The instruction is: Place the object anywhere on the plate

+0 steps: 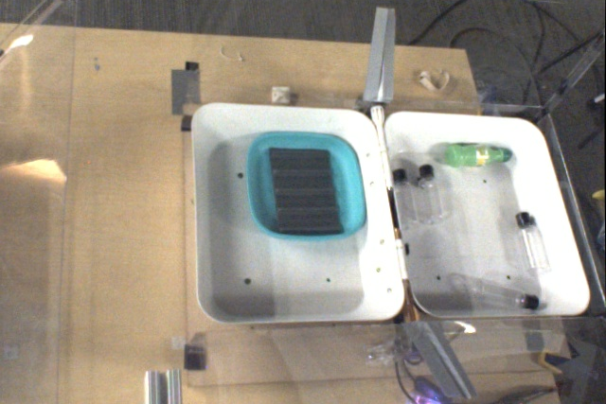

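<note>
arm: pose cannot tell | wrist: cannot tell | gripper: place and state cannot tell

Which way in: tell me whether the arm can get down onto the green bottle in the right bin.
Probably yes: the green bottle lies flat by the right bin's far wall, nothing on top; clear vials sit apart.
</note>
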Controlling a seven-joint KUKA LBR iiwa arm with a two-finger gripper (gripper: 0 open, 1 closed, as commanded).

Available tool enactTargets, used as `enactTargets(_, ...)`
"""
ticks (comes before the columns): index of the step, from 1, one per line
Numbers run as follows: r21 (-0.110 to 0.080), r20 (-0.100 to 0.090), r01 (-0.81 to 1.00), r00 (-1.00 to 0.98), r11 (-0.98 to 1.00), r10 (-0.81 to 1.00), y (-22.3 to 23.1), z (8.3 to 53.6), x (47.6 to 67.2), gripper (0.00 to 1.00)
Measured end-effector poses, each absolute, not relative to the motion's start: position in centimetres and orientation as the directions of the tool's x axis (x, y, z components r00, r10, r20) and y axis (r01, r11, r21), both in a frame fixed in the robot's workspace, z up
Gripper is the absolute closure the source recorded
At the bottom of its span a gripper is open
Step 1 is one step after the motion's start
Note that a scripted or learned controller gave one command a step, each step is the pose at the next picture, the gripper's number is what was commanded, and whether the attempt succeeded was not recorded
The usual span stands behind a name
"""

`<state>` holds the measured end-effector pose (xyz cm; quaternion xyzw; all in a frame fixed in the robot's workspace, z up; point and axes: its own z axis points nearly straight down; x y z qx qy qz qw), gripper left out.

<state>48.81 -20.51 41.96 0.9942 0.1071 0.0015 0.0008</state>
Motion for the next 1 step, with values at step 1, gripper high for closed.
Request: enactTargets(1,0.0,0.0,0.214,0.977,-0.977,0.214,-20.51,30.78,48.8,0.0)
